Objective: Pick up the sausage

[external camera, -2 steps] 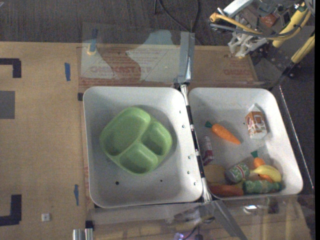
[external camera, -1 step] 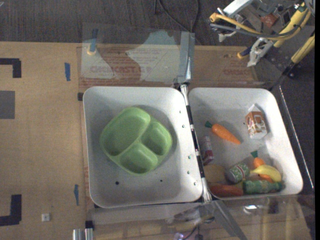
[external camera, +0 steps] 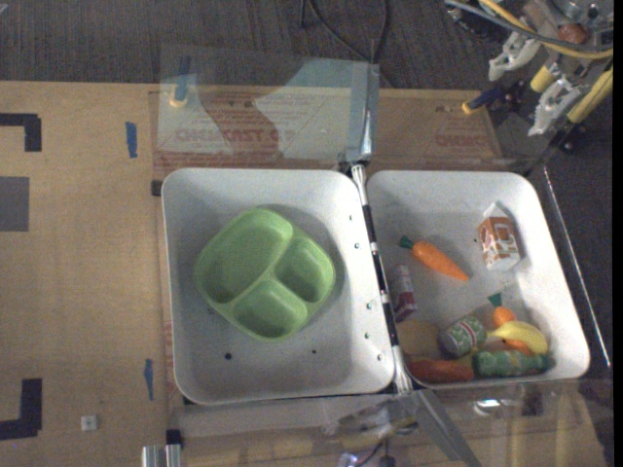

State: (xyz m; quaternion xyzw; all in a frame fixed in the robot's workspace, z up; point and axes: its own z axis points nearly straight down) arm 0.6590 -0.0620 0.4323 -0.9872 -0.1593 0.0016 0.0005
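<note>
At the near edge of the right bin (external camera: 555, 224) lies the sausage (external camera: 440, 369), touching the green vegetable (external camera: 510, 363) and the can (external camera: 463, 336). High beyond this bin's far corner, the gripper (external camera: 547, 84) holds nothing; its opening I cannot tell. The crowded neighbours could make the fingers catch the wrong item.

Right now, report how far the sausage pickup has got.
Nothing looks done yet. The sausage lies at the near edge of the right bin, beside the can and the banana. In hand: nothing; the tool is above the bench beyond that bin's far corner. Left: reach down, grasp the sausage, lift it.
</note>
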